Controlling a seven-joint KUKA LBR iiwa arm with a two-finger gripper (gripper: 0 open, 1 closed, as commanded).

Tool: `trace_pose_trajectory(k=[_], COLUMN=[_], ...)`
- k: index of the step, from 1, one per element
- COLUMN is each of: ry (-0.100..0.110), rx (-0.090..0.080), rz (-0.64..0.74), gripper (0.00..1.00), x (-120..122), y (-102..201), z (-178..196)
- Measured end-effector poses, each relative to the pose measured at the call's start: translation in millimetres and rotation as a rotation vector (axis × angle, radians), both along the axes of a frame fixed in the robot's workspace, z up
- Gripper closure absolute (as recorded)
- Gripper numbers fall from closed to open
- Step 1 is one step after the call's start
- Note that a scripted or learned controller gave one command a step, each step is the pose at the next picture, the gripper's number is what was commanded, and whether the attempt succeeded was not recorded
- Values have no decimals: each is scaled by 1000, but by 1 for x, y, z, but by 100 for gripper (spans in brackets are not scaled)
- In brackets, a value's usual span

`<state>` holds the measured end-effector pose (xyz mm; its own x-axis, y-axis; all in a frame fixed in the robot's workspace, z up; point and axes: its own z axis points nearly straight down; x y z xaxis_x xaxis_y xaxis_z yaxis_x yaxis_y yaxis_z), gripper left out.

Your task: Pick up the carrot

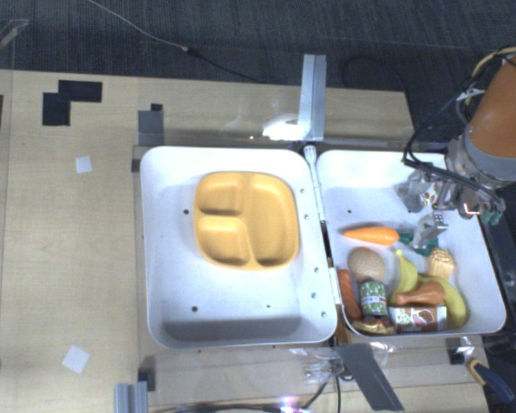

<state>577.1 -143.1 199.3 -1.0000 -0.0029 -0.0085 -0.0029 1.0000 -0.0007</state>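
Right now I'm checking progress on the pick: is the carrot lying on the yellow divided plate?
No, the carrot lies in the right bin, while the yellow plate sits in the left bin.

Glossy white bins (232,317), matt yellow tray (244,218)

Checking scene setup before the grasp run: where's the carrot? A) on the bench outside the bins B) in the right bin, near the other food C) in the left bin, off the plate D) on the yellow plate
B: the carrot lies in the right bin, just above the pile of food items, while the yellow divided plate sits in the left bin.
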Motion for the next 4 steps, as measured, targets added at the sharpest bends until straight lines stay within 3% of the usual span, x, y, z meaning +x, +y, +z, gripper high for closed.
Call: trace_pose_trajectory(k=[1, 2, 3, 4], ry=[-10, -4, -11, -30], rx=[1, 2, 2, 7], rz=[-95, -166, -270, -589], gripper=[0, 0, 0, 0], x=[-31, 11, -50, -74], y=[60, 53, 30, 39], z=[-109, -110, -109, -107])
